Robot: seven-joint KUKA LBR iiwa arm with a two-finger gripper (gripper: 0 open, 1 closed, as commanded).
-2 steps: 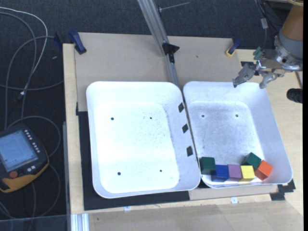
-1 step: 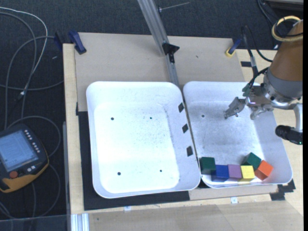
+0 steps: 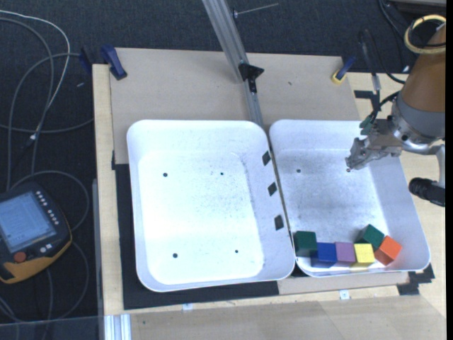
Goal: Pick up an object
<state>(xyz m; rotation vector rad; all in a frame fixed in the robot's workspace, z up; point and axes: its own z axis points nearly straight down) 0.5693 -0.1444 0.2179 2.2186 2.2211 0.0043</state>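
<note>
Right bin (image 3: 396, 190) holds coloured blocks (image 3: 347, 250) along its near wall.

This is looking like a robotics lab. A wooden bench (image 3: 212, 83) is carrying two white bins (image 3: 141, 147) on a black mat, blue clamps (image 3: 113, 62) are gripping its edge, loose cables (image 3: 42, 98) are trailing over dark carpet, and a handheld control pendant (image 3: 28, 236) is lying beside it.

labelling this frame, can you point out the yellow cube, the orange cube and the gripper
yellow cube (image 3: 363, 253), camera view, on its top face
orange cube (image 3: 388, 248), camera view, on its top face
gripper (image 3: 352, 163), camera view, at its fingertips above the right bin
</note>
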